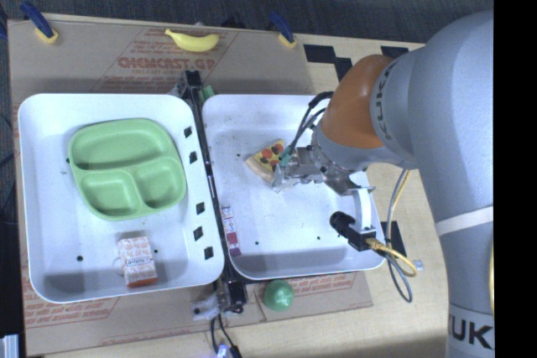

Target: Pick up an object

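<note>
A toy pizza slice (265,160) with red and dark toppings lies in the upper middle of the right white bin (277,256). My gripper (287,172) is lowered into that bin and sits right against the slice's right edge, touching or nearly touching it. The grey wrist with its orange band (357,109) covers the bin's right part. Nothing can be seen lifted off the bin floor.
The left bin (38,205) holds a green divided plate (126,166) and a small orange-and-white carton (136,260). A banana (193,38) lies on the cardboard behind the bins, and a green ball (278,294) in front of them. A black divider (205,180) runs between the bins.
</note>
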Robot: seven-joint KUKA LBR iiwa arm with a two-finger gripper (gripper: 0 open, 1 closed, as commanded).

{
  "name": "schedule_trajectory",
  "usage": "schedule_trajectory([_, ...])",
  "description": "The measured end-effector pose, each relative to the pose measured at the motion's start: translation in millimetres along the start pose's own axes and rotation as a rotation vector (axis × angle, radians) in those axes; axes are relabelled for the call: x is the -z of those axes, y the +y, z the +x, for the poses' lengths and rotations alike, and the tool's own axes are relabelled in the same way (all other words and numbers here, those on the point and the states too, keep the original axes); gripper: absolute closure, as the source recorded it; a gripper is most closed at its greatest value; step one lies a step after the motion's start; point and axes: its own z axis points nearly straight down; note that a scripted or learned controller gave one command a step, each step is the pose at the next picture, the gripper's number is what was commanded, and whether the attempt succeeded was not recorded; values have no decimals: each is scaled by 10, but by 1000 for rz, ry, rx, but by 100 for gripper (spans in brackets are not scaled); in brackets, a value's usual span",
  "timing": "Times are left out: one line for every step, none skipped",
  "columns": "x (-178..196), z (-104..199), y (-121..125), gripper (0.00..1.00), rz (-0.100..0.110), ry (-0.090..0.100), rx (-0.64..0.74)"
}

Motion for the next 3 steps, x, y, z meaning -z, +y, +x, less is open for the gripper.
schedule_trajectory([-93,387,814,100,-2,3,-3])
schedule_trajectory([929,1084,1050,100,-6,3,-2])
schedule_trajectory([904,1883,417,100,0,2,-1])
